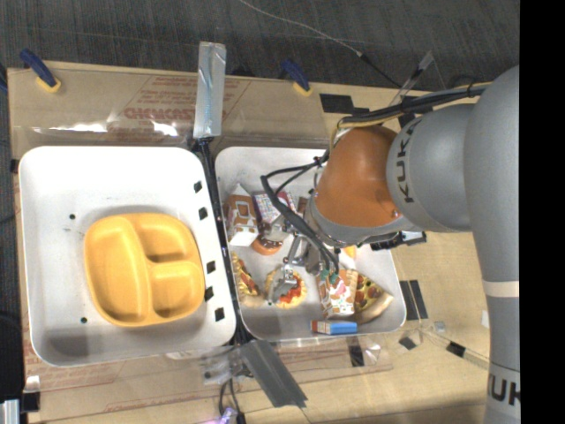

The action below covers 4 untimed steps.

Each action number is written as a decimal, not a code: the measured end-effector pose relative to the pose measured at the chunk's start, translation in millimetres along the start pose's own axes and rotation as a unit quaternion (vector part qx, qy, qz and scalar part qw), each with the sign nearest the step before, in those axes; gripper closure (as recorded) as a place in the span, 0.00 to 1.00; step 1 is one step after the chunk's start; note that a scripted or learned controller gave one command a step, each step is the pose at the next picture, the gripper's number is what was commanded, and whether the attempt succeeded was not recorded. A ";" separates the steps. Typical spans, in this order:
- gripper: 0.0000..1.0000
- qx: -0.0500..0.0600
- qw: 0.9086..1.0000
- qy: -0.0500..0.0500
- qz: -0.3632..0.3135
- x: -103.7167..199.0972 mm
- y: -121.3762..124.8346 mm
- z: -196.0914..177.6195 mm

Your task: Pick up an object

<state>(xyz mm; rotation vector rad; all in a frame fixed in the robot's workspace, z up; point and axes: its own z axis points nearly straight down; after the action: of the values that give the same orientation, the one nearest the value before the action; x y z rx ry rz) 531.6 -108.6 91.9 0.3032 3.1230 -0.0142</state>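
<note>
The claw (pixel 284 283) is lowered into the right bin (pixel 228 168), reaching down among a loose pile of small items. Whether its fingers are spread or pressed together cannot be told: the metal tip blends with the clutter beneath it, and nothing can be confirmed as pinched between them.

Directly under the claw tip lies a small orange and yellow toy piece (pixel 287 297), the likeliest target. It appears to be touching or just below the tip. Just to the arm side of the claw sits a printed carton (pixel 334 295), and beyond it a pizza-slice toy (pixel 371 297). Nearer the bin's lower wall, below the claw, lies a blue and red marker (pixel 334 327). Above the claw, toward the far wall, rest brown snack packets (pixel 243 212) and a small orange disc (pixel 265 246). A further small yellow and red piece (pixel 244 283) lies beside the claw on the side away from the arm. Well away on that same side, in the left bin (pixel 35 175), sits a yellow divided tray (pixel 141 268).

Judgement: the piece under the claw looks like light, stiff moulded plastic, smooth and liable to slip. It should be gripped across its narrow width, near its middle. Neighbouring items crowd it closely, so a finger may land on the carton instead.
</note>
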 end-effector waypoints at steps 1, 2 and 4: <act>0.00 -0.004 0.999 0.003 -0.052 -53.1 -6.9 1.5; 0.00 -0.004 0.999 0.003 0.036 -2.3 -4.0 1.1; 1.00 -0.004 0.998 -0.002 0.065 11.4 13.8 -10.3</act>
<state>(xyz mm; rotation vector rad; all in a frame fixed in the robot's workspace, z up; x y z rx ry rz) 523.1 -92.8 102.0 0.5055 3.0906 -0.0022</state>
